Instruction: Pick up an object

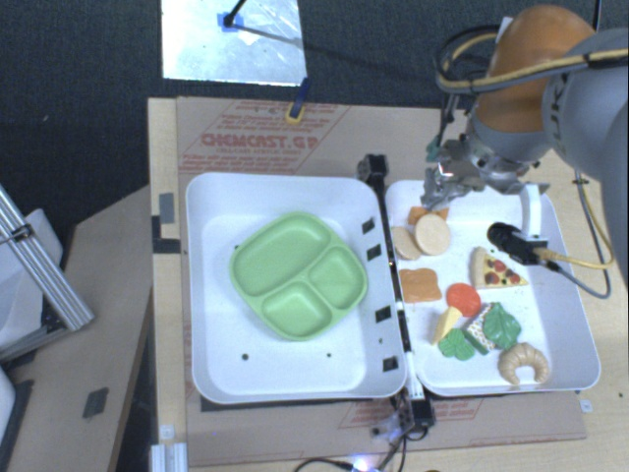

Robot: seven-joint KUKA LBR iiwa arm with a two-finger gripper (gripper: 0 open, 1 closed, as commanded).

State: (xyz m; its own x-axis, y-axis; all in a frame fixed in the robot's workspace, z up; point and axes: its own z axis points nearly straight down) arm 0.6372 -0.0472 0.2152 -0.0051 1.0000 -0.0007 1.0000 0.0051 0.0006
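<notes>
Target object: a small orange piece (425, 214) lies at the far left corner of the right bin (570, 293), directly beneath the pincer (438, 189); which toy food it is cannot be told.
Neighbour of target: a round tan slice (432, 234) lies touching or just beside the orange piece, on its near side.
Other contents, placed from the round tan slice: a toast-like piece (420, 284) nearer the camera; a pizza wedge (496, 269) to the right; a red tomato-like piece (464, 298), green leafy pieces (496, 324) and a croissant (524, 362) further toward the near right corner.
Pincer position: low over the orange piece, at the bin's far left corner.
Pincer state: cannot tell whether apart or together; contact with the piece cannot be confirmed.
Step in hand (judgement): descent and closure on the orange piece.
Advice: centre over the orange piece alone, clear of the tan slice and the bin wall; descend straight, close firmly, lift vertically.
Risk (judgement): crowding from slice and wall may spoil the grasp.
Left bin (211, 264): holds a green divided plate (298, 275).
Counter (108, 254): bears both bins.
</notes>
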